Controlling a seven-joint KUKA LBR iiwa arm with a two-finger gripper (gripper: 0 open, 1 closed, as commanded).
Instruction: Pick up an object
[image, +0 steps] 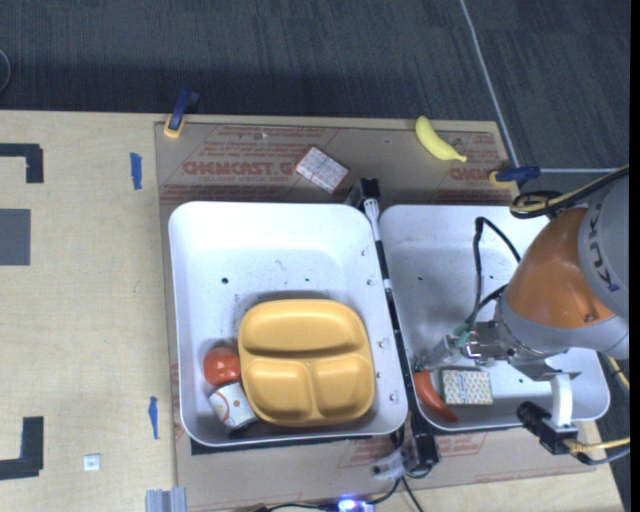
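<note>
Both bins (200, 235) are white, set on a tan cardboard sheet (250, 160) printed with red lettering. The left bin holds a mustard-yellow compartment tray (305, 358), an orange-red ball (221, 366) and a white object with orange markings (229, 404). The right bin holds a red-orange item (429, 392) beside a pale speckled block (467, 386) (fine dotted pattern). A yellow banana (438, 140) and a pink-and-white checked packet (321, 168) lie on the cardboard. The arm (560, 280) is grey with an orange band.
</note>
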